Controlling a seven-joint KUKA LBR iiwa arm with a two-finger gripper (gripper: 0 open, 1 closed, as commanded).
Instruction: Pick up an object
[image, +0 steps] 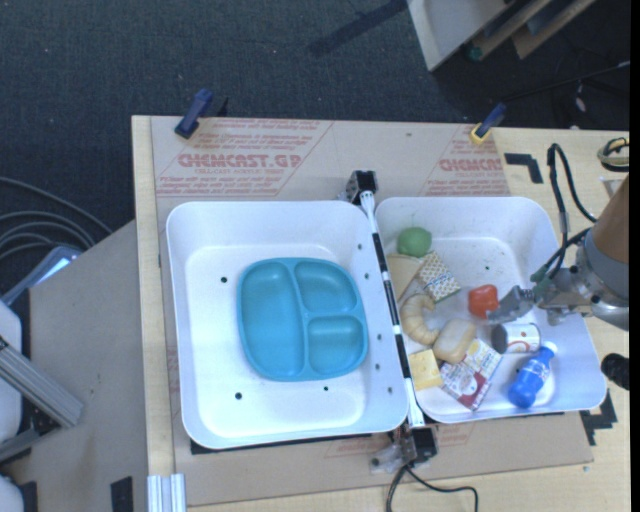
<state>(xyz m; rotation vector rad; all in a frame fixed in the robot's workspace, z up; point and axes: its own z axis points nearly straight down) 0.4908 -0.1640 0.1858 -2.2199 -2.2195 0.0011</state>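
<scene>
The right bin (520, 222) holds several small items: a green ball (413, 241), a red block (483, 299), a checkered packet (438, 277), a tan curved pastry (414, 318), a pale bread roll (455, 338), a yellow cheese block (425, 369), a red-and-white packet (470, 376), a blue bottle (528, 378) and a small white cylinder (520, 337). My gripper (515, 304) reaches in from the right. It hangs low over the bin, just right of the red block and above the white cylinder. Nothing visibly sits in it.
The left bin (200, 300) carries a blue divided plate (300, 318). A black rail (385, 300) separates the two bins. Cables (560, 190) run along the bench's right side near the arm. Clamps sit at the bench's back edge.
</scene>
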